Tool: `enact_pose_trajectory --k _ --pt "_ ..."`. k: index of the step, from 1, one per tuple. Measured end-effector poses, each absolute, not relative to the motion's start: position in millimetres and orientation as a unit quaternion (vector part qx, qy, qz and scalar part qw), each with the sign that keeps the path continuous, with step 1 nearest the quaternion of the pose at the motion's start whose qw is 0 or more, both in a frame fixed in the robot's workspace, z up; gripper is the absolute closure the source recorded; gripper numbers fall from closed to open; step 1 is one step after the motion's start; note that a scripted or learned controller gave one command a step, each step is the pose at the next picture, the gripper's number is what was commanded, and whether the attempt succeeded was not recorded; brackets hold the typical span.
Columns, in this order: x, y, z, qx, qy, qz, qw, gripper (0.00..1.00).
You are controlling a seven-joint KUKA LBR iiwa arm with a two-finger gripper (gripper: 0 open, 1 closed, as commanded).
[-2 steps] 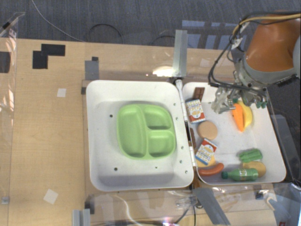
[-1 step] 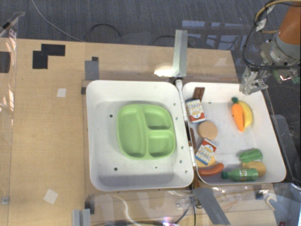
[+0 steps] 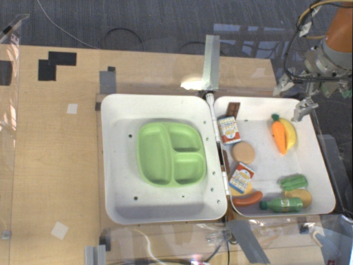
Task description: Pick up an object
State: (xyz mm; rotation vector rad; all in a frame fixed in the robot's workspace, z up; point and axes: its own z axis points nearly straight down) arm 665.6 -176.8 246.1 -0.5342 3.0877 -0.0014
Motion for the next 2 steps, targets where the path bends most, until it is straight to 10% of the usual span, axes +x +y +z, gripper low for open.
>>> enact_pose_trajectory --k 1,2 --pt "668.4 -162.1 95.9 -0.183 0.983 0.0023 -0.001 0.0" --pt "636.8 -196.4 87.2 -0.221 0.975 -0.0018 0.005 0.0"
